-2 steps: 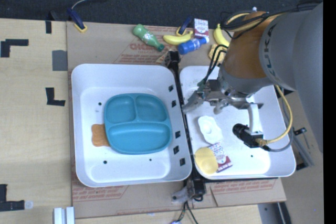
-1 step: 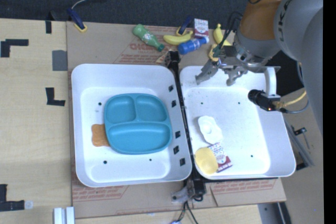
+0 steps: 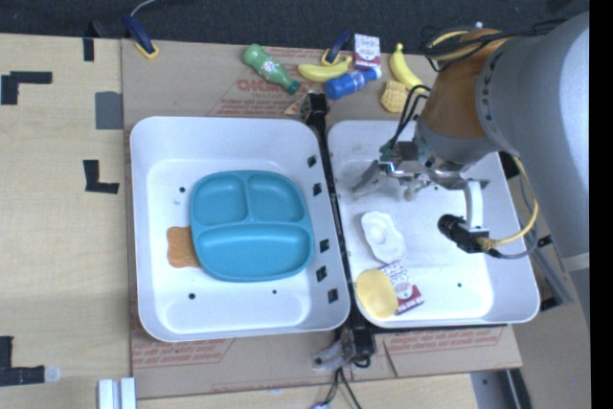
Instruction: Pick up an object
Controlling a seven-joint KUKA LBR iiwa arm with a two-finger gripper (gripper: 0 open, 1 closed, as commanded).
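The gripper (image 3: 375, 175) hangs over the right bin (image 3: 508, 297) near its back-left corner, fingers spread, holding nothing. A white object (image 3: 381, 234) lies just toward the front edge. The arm hides the bin's back-right part.

Blue plate (image 3: 251, 225); white bins (image 3: 153, 148); yellow banana (image 3: 403, 70).

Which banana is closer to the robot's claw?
The banana on the right, past the right bin's far rim, is nearer the claw. The other banana lies further left, beside the blue bottle.
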